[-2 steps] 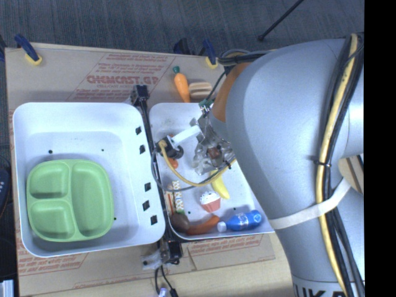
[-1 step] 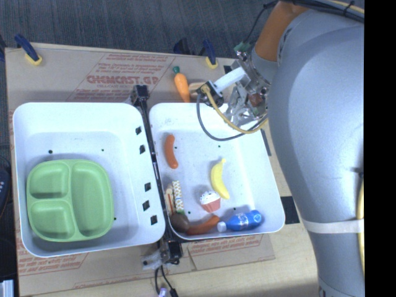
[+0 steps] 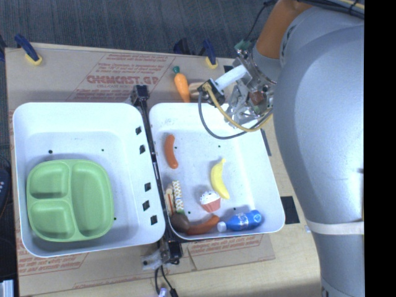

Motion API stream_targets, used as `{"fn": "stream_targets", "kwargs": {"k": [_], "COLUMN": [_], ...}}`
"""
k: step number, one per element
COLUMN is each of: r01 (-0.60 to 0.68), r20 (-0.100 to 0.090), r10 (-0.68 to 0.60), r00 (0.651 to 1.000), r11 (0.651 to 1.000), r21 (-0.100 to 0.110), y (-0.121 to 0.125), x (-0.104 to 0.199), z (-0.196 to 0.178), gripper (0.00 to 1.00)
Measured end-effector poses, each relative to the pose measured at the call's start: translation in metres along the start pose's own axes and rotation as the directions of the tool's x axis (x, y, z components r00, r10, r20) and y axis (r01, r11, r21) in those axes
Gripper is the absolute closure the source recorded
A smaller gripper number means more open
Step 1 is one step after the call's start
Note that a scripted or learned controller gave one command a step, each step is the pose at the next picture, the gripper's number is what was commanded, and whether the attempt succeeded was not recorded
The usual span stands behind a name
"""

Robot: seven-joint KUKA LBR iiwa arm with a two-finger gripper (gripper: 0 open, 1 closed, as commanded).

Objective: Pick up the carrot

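Small orange toy carrot (image 3: 180, 86) with a green top: lies on the brown cardboard bench (image 3: 80, 73), outside both bins, just behind the back rim of the right shallow white bin (image 3: 198, 142). Points its green end away from the bin. Rests flat, on its own.

Big grey arm (image 3: 322, 135) with an orange band: reaches in from the right. Pincer (image 3: 246, 106): hangs over the far right corner of the right bin, near the carrot and to its right, but apart from it. Cannot tell whether clenched or let go, with shiny metal bits crowding that spot.

Inside the right bin: a short orange-red toy sausage (image 3: 171, 151) near the left wall, apart from the rest. Lower down, a yellow toy banana (image 3: 218, 178), and just beside its bottom end a little white and red toy cupcake (image 3: 210, 200). By the left wall, a small striped toy block (image 3: 177, 197). Along the front wall, a long brown toy sausage (image 3: 197, 228) and a blue plastic bottle (image 3: 242, 220), lying on its side, the two just beside each other.

Left shallow white bin (image 3: 74, 110): sits right up against the right one, with black clips (image 3: 141, 93) along the seam. Holds a light green plastic plate (image 3: 69, 198) with three parts, down near its front left corner.

Blue clamp (image 3: 28, 49): grips the back left corner of the cardboard.
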State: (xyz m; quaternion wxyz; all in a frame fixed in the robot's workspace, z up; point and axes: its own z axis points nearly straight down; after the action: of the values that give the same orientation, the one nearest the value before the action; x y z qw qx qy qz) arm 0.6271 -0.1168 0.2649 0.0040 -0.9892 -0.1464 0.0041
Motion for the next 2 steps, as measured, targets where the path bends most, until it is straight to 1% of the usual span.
{"fn": "stream_targets", "kwargs": {"k": [1,2], "r01": [-0.078,-0.087], "r20": [0.000,-0.007], "r10": [0.078,0.087], "r00": [0.997,0.996], "r11": [0.997,0.996], "r21": [-0.003,-0.008], "y": [-0.077,-0.123], "x": [-0.072,-0.078], "z": [0.076,-0.103], "gripper": [1.00,1.00]}}
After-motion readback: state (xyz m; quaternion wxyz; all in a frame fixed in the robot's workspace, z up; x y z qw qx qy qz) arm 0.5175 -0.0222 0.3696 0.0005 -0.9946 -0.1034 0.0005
